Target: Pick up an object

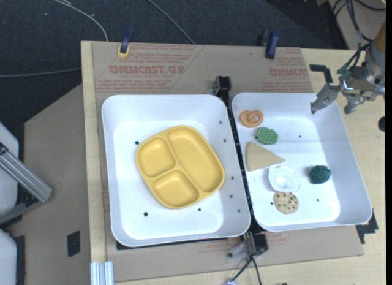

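Note:
The right bin holds several small food toys: a pretzel, a light green round piece, a pale wedge, a fried egg, a cookie and a dark green lump. My gripper hangs over the bin's far right corner, well above the toys. Its fingers are spread open with nothing between them. The nearest toys, the light green piece and the dark green lump, lie about a hand's width to its left and below it.
A yellow three-compartment plate lies in the left bin. A black clamp sits at the far end of the ridge between the bins. Blue clips hold the cardboard base at the back.

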Controlling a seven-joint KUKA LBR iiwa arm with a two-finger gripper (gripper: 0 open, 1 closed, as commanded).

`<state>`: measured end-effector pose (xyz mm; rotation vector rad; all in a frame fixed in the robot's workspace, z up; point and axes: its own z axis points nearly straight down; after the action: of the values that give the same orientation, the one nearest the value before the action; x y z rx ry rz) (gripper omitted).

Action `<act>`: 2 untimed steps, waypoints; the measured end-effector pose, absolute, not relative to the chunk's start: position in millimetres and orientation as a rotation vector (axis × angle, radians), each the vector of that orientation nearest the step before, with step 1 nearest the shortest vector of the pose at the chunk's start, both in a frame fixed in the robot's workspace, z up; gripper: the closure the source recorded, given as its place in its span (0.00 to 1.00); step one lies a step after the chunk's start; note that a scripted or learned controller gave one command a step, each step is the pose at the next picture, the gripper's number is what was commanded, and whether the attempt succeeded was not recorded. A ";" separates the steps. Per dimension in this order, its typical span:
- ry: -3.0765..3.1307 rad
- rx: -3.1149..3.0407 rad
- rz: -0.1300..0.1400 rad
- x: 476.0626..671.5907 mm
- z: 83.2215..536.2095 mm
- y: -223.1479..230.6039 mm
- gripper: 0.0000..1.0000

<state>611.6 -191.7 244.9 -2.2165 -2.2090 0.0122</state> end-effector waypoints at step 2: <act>-2.219 -2.216 0.005 623.6 202.4 -190.0 0.00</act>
<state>623.6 -190.0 202.4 -2.2162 -2.2194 0.0048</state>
